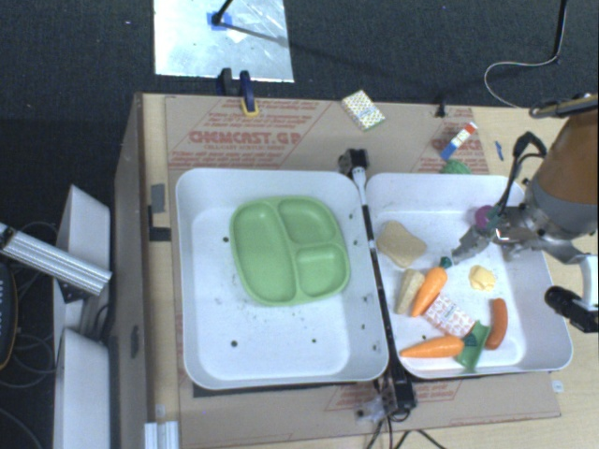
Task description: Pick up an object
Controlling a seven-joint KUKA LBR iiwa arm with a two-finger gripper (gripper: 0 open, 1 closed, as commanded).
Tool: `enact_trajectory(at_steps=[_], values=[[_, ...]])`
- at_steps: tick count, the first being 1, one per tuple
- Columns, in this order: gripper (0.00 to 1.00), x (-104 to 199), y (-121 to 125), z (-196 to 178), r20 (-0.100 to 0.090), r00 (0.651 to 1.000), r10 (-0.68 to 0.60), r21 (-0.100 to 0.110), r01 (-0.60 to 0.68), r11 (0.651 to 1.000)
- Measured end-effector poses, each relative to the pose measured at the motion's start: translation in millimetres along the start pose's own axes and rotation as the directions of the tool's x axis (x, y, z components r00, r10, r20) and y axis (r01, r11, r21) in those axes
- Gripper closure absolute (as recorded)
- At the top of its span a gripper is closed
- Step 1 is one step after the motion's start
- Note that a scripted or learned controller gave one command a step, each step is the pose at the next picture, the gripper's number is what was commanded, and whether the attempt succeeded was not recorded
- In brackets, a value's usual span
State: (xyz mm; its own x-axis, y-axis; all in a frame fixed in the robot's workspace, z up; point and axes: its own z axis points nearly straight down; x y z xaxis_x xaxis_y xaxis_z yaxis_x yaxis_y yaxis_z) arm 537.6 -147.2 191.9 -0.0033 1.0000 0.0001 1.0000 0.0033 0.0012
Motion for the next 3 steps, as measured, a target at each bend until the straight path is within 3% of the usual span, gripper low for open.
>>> enact_trajectory(at_steps=[1,2,3], values=[[0.00,-3.8,72.6,103.9,0.003,1.000,0.000,-0.008,0.000,1.000],[0.00,-48.4,131.7,106.6,0.001,1.000,-0.002,-0.003,0.002,1.000],[1.00,-48.7,132.9,94.9,0.004,1.000,-0.006,-0.006,0.006,1.000]])
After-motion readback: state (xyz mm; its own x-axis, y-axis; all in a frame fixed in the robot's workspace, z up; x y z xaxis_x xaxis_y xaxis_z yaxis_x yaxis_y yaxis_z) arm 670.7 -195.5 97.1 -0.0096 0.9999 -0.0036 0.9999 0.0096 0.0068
